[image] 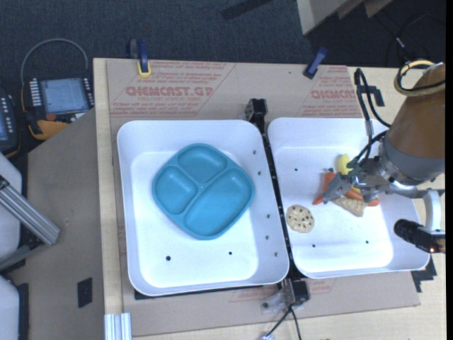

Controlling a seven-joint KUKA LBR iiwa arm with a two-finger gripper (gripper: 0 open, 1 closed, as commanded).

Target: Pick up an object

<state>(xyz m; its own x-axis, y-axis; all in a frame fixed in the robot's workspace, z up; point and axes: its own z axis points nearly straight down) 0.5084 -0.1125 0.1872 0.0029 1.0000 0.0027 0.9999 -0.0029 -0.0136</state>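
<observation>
Camera view: gripper (347,188) low in right bin (311,261) — orange toy (327,187) beside it — grip unclear.

Blue plate (203,190); white bins (134,154); tan, dark-speckled cookie (300,219); orange carrot (327,186).

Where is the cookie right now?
The cookie lies in the right bin, near its left wall, left of the end effector.

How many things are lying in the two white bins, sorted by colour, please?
Blue: 1, the divided plate in the left bin.
Tan: 2, the cookie and a cracker-like piece, both in the right bin.
Orange: 1, the carrot-like piece.
Yellow: 1, a small item.
Total: 5, as far as the gripper leaves them visible.
</observation>
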